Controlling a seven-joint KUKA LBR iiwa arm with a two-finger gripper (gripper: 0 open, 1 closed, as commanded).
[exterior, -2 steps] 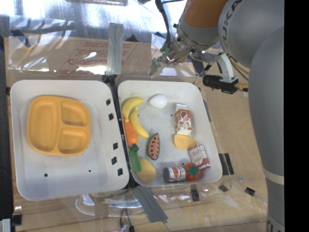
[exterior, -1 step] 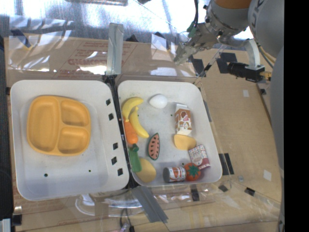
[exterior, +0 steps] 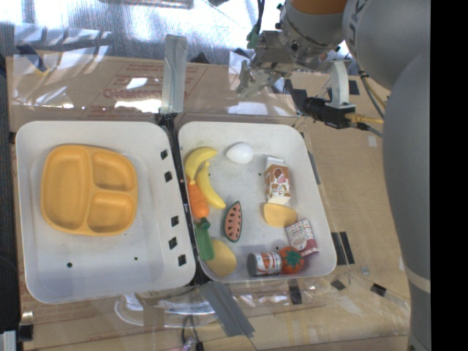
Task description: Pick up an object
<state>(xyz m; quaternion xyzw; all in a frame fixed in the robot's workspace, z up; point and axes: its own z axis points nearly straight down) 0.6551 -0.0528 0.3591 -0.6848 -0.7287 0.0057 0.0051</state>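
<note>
The right bin (exterior: 311, 174) holds several toy foods: two bananas (exterior: 201, 174), a white egg (exterior: 239, 153), a small brown and white carton (exterior: 277, 183), a watermelon slice (exterior: 232, 221), a carrot (exterior: 198, 201), a can (exterior: 265, 263) lying on its side and a red tomato (exterior: 292, 260). My gripper (exterior: 257, 79) hangs high over the bench just behind the right bin's back rim, above and behind the egg. It is open, and nothing sits between its fingers.
A yellow divided plate (exterior: 88, 190) lies in the left bin (exterior: 29, 269). A green vegetable (exterior: 205, 243), a yellow fruit (exterior: 223, 259), a yellow wedge (exterior: 278, 215) and a red and white packet (exterior: 301, 236) crowd the right bin's front. The grey arm (exterior: 395, 123) spans the right side.
</note>
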